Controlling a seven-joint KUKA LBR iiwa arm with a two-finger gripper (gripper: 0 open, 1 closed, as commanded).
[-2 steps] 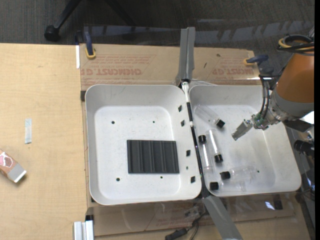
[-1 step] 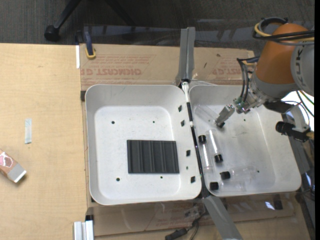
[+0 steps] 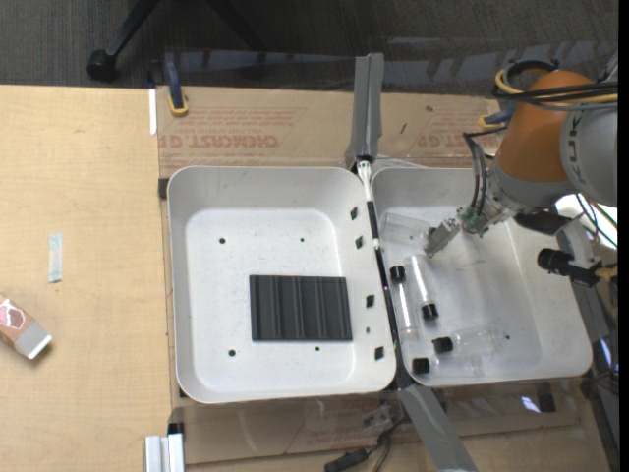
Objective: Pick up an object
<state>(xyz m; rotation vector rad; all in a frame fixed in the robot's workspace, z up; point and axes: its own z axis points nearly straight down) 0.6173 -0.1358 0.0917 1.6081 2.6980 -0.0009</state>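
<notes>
While the grey arm (image 3: 580, 155) with its orange band reaches in from the right, we see its end effector (image 3: 444, 236) low over the upper part of the right bin (image 3: 550, 357), pointing toward that bin's left side. Whether it is open or closed we cannot tell, since its tip is small and blends with the clear things under it; nothing can be made out between its tips. Inside the right bin we find several clear plastic tubes with black caps: one clear tube (image 3: 417, 285) lies lengthwise near the bin's left wall, just below and left of the end effector, with a black cap (image 3: 396, 273) at its upper end and another dark cap (image 3: 429, 311) near its lower end. A second clear piece (image 3: 470, 344) lies toward the bin's lower edge, with black caps (image 3: 442, 344) beside it. We cannot tell whether the end effector touches any of them. In the left bin (image 3: 197, 214) a dark ribbed rectangular block (image 3: 301, 308) lies flat near the middle. Both bins rest on a cardboard sheet (image 3: 256, 131) atop the wooden surface (image 3: 79, 185). Well to the left of the bins, a small grey strip (image 3: 55, 258) and a red-and-white packet (image 3: 22, 326) lie on the surface.
</notes>
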